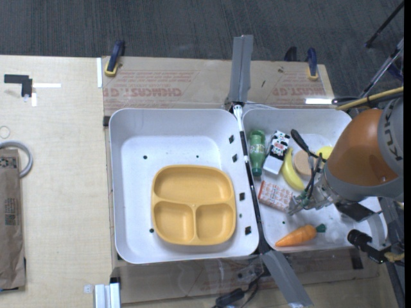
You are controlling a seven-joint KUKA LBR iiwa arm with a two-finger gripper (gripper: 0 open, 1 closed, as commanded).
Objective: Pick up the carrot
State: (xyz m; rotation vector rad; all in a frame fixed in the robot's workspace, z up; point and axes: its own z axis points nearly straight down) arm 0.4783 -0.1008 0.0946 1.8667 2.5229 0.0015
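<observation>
Carrot (297, 236) lies on the floor of the right bin (334, 244), near that bin's front wall, its orange body running roughly crosswise with the green stub at its right end. It rests flat, apart from every other item.

Gripper (307, 199) hangs just above and behind the carrot, not touching it in this view — a bare strip of bin floor separates the two. Nothing can be seen between the fingers; whether they are spread or closed cannot be told, since the tip is small and partly lost against the clutter. The arm's orange band (361, 151) sits behind and to the right of the carrot, covering much of the bin's right half.

Other contents, placed from the carrot:
- a red-and-white packet (276, 196) just behind it, toward the dividing wall, tilted;
- a banana (293, 171) farther behind, beside the gripper's cabling;
- a green bottle (257, 150) well behind, lying along the dividing wall;
- a small black-and-white carton (277, 147) next to the bottle, on its right.

Left of the carrot, across the dividing wall, the left bin (128, 191) holds a yellow divided plate (192, 205) — three compartments, all bare. The plate sits toward the front of that bin, at about the carrot's depth.

Both bins rest on a cardboard sheet (154, 82) that shows behind them, held by blue clamps (115, 56) at its rear corners.
</observation>
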